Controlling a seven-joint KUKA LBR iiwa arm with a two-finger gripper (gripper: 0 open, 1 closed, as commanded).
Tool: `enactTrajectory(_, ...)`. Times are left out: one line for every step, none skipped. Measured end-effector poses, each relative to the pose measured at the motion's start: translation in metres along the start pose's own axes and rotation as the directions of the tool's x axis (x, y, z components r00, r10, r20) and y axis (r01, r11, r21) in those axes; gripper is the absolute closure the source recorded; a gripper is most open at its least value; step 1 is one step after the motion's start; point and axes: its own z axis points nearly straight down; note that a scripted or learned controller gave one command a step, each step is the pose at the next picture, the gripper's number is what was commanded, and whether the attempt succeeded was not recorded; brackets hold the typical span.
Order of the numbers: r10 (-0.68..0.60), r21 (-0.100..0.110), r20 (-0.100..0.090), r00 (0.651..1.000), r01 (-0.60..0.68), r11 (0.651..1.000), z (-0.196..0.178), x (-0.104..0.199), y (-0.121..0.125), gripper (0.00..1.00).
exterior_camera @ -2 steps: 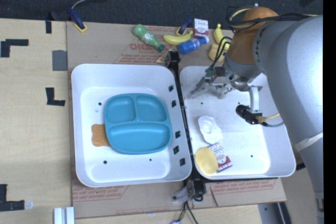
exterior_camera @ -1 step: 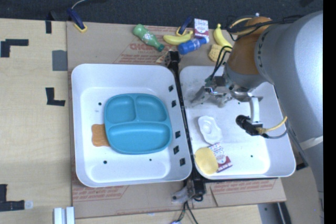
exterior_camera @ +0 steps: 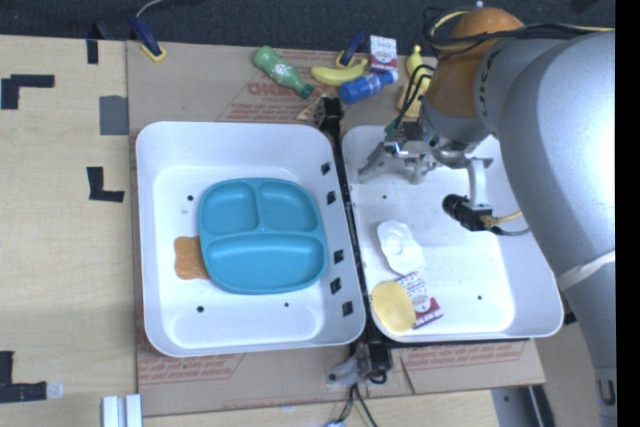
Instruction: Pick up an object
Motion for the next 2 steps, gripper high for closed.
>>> enactTrajectory(0.001,0.0,0.0,1.0,-0.001,1.0,-0.001,-0.007,-0.031,0.0)
enactTrajectory(0.0,0.0,0.0,1.0,0.0,1.0,0.0,0.004,0.001,0.0)
